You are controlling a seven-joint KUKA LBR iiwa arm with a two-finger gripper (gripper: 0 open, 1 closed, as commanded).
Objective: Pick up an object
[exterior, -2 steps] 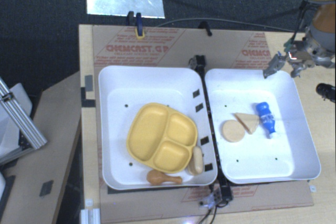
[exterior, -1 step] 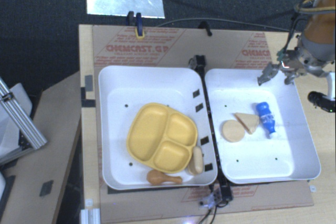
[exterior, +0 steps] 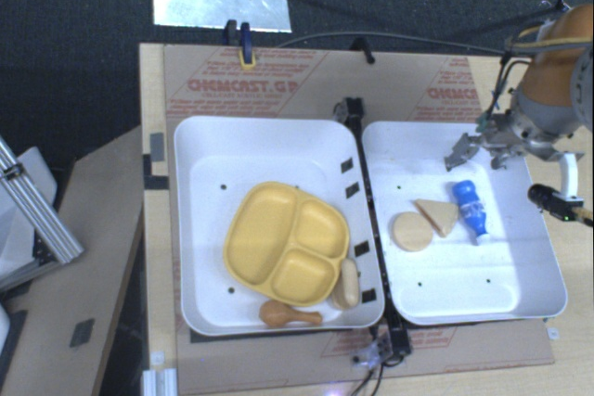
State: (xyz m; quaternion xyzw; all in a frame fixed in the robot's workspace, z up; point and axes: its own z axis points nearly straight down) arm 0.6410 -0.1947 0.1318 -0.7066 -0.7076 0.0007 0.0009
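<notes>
1. Gripper (exterior: 475, 149) hangs over the right bin (exterior: 520, 292) near its far side, fingers spread apart, clasping nothing.
2. Blue tube (exterior: 470, 209) lies below it, nearer the camera, untouched.
3. Tan wedge (exterior: 438, 216) lies just left of the tube.

Both bins, the left bin (exterior: 200, 199) and the right bin (exterior: 520, 292), are looking like smooth white plastic with a soft sheen. The yellow divided tray (exterior: 278, 246) is showing as matt moulded plastic. The blue tube (exterior: 470, 209) is appearing glossy. The worktop (exterior: 278, 79) is showing a pale cardboard-like sheet with red print, matt. The claw (exterior: 478, 148) is looking like bare grey metal, and the arm's orange band (exterior: 548, 74) is catching light smoothly.
</notes>
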